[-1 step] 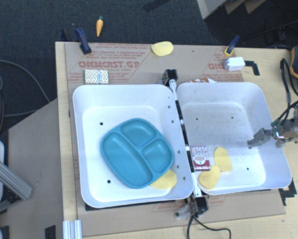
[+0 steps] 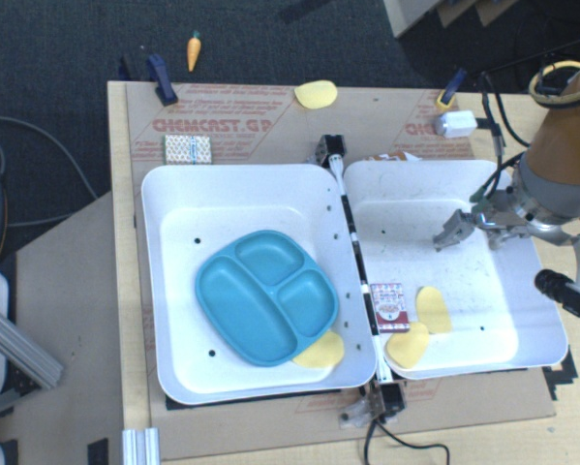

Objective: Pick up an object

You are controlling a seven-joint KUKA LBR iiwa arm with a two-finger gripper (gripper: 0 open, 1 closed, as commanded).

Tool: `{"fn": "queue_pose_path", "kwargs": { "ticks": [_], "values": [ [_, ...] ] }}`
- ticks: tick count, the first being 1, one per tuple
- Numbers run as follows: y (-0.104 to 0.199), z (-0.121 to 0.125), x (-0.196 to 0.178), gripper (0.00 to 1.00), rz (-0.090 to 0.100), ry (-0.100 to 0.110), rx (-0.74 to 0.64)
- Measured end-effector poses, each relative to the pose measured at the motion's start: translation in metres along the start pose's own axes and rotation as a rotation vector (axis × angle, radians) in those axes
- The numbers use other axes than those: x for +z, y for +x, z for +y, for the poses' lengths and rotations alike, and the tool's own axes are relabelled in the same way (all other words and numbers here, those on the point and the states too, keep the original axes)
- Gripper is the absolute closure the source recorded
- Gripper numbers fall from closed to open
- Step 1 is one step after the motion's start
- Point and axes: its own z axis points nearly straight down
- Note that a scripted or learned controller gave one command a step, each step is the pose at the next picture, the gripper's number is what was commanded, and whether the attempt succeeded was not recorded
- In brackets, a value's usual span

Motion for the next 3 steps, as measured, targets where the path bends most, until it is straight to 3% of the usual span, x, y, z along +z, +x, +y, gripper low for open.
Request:
{"fn": "queue_pose_path", "kwargs": {
  "ticks": [1, 2, 3],
  "values": [
    [0.016, -0.021, 0.081, 0.00, 0.000, 0.003, 0.002],
    [0.036, -0.064, 0.092, 0.00, -0.001, 0.001, 0.003],
    [0.037, -0.063, 0.083, 1.00, -0.002, -0.001, 0.003]
  ]
}}
